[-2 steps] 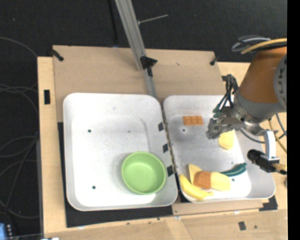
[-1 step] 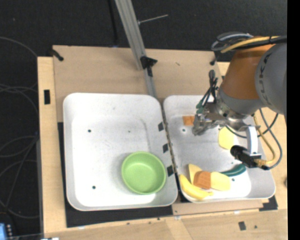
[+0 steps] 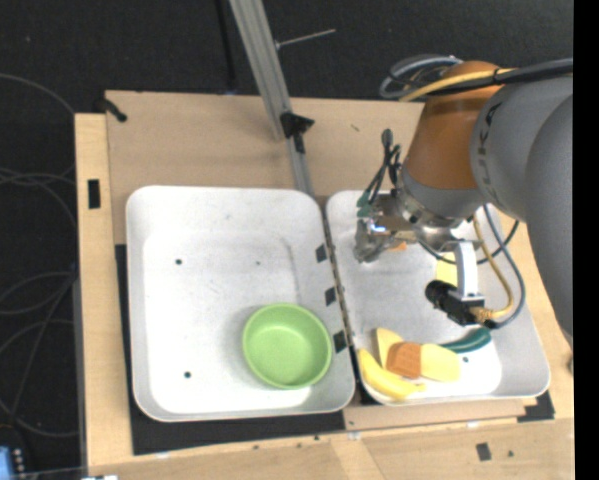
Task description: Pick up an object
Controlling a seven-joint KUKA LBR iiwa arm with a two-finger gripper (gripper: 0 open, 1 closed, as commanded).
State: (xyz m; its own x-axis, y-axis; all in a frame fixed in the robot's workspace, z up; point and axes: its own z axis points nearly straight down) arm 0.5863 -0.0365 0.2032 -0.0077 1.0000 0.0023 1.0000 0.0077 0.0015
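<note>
We've got a tan counter point(image 3: 199, 138) on a dark floor, two white bins. The fingers point(image 3: 371, 243) hang over the right bin point(image 3: 524, 368), can't tell their state; the yellow-orange pile point(image 3: 407, 363) sits well below, near corner.

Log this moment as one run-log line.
arm: over right bin | gripper: above bin floor, nothing seen held | green bowl: left bin | yellow and orange items: right bin's near edge

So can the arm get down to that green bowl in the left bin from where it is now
Probably yes. The green bowl sits alone in the left bin with nothing over it. The pincer hangs over the right bin, beside the low divider, so it would only need to cross that.
</note>
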